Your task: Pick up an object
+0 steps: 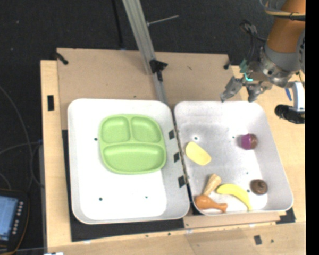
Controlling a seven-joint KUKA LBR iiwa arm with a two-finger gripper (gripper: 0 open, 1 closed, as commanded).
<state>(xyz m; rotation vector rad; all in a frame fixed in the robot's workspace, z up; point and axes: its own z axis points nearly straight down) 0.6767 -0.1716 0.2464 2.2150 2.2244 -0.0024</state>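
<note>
My gripper (239,92) hangs over the far edge of the right bin (223,121), its two fingers spread apart with nothing between them. In that bin lie a purple round fruit (248,141), a pale yellow piece (198,154), a yellow banana (235,194), a brown round item (258,186), a tan wedge (211,184) and an orange drumstick-shaped item (209,203). The purple fruit is the nearest to the gripper, well below it in the view.
The left bin (85,195) holds a green divided plate (133,144). A grey metal pole (141,33) slants up from between the bins at the back. The wooden bench (95,73) borders both bins.
</note>
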